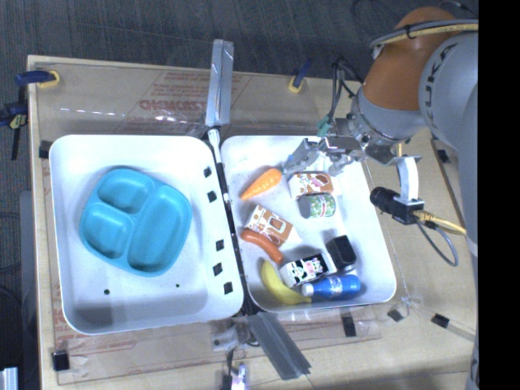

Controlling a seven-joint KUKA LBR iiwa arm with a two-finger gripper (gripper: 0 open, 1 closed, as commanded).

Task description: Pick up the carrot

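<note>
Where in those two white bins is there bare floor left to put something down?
Left bin: a bare strip runs along its near edge, below the blue divided plate, and another along its far wall. Right bin: bare floor at the far left corner, beyond the carrot. Its near half is crowded with the banana, bottle and cartons.

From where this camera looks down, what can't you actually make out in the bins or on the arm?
- Gripper: blurred, right of the carrot; its grip state is unreadable in the camera view.
- Banana: its right end is hidden under the cow-print carton and blue bottle.
- Sausage: partly covered by the small snack box.
- Can: label print too small to read.
- Arm: cut off at the right edge.
</note>
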